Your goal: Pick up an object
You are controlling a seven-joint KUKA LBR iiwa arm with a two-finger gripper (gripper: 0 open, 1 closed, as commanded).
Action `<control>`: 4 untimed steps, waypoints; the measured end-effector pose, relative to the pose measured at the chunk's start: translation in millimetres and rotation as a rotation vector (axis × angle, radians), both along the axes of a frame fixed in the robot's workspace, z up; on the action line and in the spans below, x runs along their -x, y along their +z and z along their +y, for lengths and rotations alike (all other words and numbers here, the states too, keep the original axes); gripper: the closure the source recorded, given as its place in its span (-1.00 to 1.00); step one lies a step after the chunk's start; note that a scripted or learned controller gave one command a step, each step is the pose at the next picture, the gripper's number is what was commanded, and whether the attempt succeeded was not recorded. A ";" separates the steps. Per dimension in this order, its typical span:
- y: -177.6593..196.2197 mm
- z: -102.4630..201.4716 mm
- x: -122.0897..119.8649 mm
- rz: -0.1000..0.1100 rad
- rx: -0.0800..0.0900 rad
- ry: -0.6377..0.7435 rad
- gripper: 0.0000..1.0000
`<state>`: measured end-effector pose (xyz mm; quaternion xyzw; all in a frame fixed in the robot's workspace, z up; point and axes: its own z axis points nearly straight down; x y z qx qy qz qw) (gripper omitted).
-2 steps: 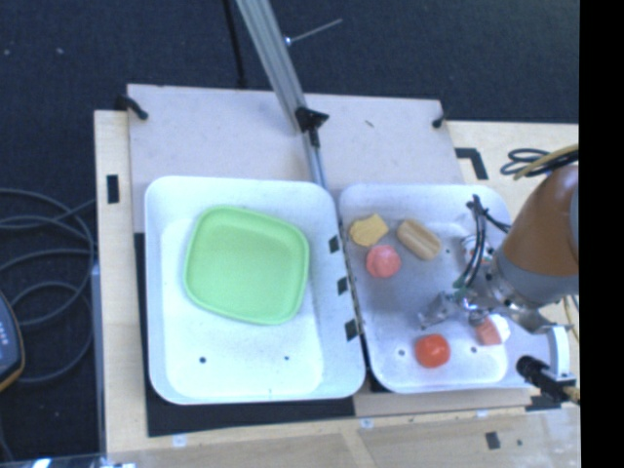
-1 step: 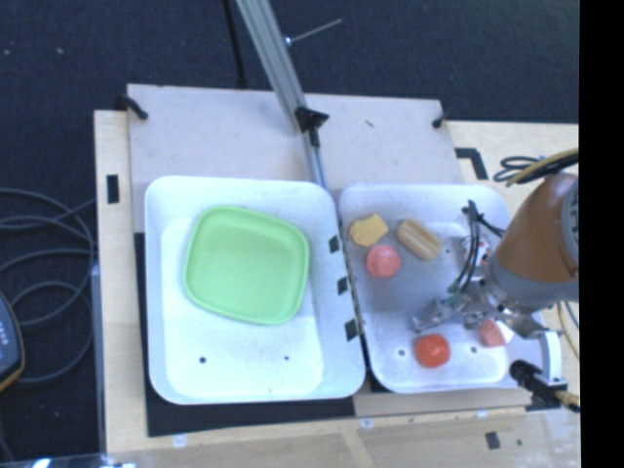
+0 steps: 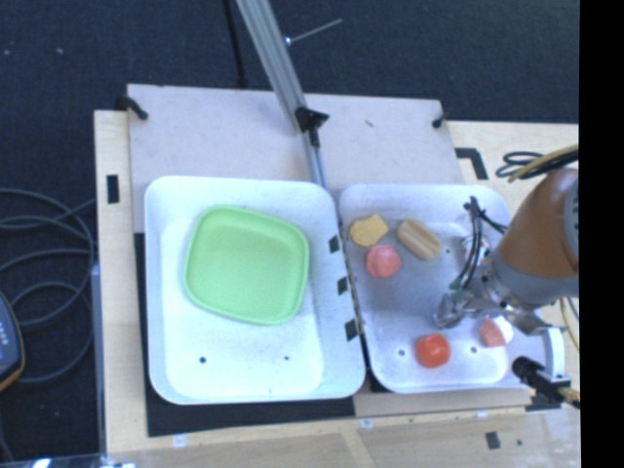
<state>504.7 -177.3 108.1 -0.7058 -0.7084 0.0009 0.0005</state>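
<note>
Objects lie loose in the right bin (image 3: 487, 378): a red ball (image 3: 432, 350), pink ball (image 3: 383, 260), yellow piece (image 3: 369, 230), tan roll (image 3: 419, 239). We judge nothing lifted yet; our gripper (image 3: 456, 307) hangs low among them, its opening impossible to tell.

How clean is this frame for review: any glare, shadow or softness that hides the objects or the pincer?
Camera view: light is even and slightly cool; the white bins look a little washed out, with no hard glare. The pincer is soft and dark against the arm's shadow, so its fingers blur together. The red ball and green plate read clearly; the pinkish item is partly hidden.
</note>
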 end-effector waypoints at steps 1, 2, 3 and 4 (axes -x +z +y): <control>59.3 1.8 -5.2 -0.003 0.000 -0.001 1.00; 103.3 2.1 -6.8 -0.002 0.000 -0.001 1.00; 99.3 47.1 -10.2 0.002 -0.001 0.001 1.00; 101.3 105.6 -27.6 0.002 -0.001 0.003 1.00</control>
